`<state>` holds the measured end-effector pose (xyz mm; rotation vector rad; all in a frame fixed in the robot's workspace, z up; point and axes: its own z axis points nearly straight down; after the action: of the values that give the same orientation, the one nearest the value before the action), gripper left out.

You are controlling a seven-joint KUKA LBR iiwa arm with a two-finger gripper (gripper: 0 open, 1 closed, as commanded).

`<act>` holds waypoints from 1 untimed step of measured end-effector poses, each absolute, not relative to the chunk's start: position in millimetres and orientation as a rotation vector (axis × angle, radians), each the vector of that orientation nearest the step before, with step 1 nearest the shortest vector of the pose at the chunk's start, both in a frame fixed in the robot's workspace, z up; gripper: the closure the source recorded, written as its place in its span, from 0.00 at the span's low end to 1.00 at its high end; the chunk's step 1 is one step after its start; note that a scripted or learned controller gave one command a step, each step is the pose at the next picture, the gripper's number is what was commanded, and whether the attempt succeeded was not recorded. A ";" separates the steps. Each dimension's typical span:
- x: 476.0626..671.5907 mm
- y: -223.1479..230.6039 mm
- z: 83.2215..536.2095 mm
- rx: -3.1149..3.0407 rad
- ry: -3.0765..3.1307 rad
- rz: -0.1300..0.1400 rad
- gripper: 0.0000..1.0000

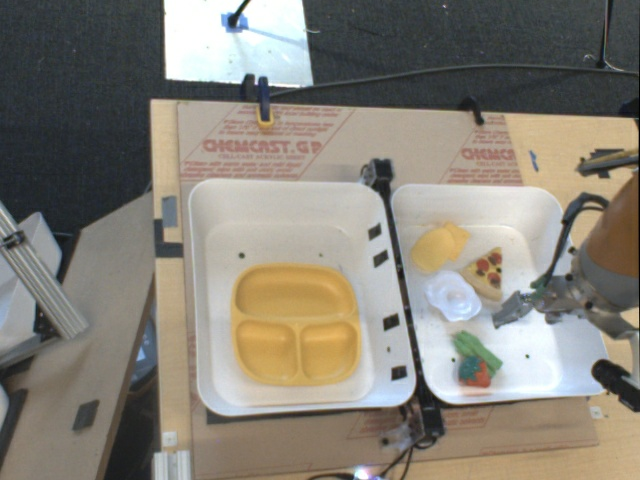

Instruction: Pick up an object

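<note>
Left white shallow plastic bin [215, 268]: one yellow three-compartment plastic tray [296, 323] sits in its middle, flat, two small sections toward 6 o'clock, one wide section toward 12.

Black clip strip [390, 268] runs along the seam between the two bins.

Right white shallow plastic bin [545, 208], four items clustered in its left half:
- yellow rounded plastic toy piece [439, 248] at about 10 o'clock of the bin centre, nearest the seam.
- white fried-egg-shaped toy [453, 298] just at 6 o'clock of the yellow piece, close to touching it.
- toy pizza slice with red dots [487, 272] at 2 o'clock of the white piece, just beside it.
- green and red toy vegetable [474, 359] at 6 o'clock of the cluster, apart from the others, near the bin's front wall.

Grey two-finger gripper [514, 309] comes in from 3 o'clock, low over the right bin, tip pointing toward 9 o'clock. Tip sits just at 3 o'clock of the white piece and at 5 o'clock of the pizza slice, near both. Nothing visible between the fingers. Can't tell from here whether the hand is spread or clenched, tip is too small and dark. Contact with the bin floor not resolvable either.

Pizza slice and white piece are the nearest objects to the tip. Green and red piece lies at 7 o'clock of the tip, separated from it by bare bin floor.

Cables loop from the wrist up toward 12 o'clock over the bin's right wall.
</note>
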<state>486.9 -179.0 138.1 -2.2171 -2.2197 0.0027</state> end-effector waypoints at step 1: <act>486.8 -178.4 85.8 -2.218 -2.220 0.001 0.00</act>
<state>486.8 -178.4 85.8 -2.2183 -2.2201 0.0010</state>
